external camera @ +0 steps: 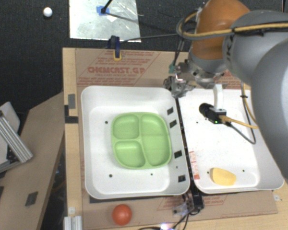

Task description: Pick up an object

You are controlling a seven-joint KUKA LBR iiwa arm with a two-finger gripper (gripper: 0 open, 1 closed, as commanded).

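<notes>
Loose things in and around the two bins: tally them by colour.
Green: 1, the divided plate in the left bin.
Yellow: 1, the lump in the right bin.
Orange-red: 1, the ball on the bench in front of the bins.
Total: 3

A brown cardboard sheet (120, 66) with red lettering is lying under two white bins (93, 128), on the surface. A blue clamp (114, 46) is gripping its far edge. A silvery foil sheet (103, 12) is hanging behind, and a small white ball (48, 12) is showing against the dark backdrop.
</notes>
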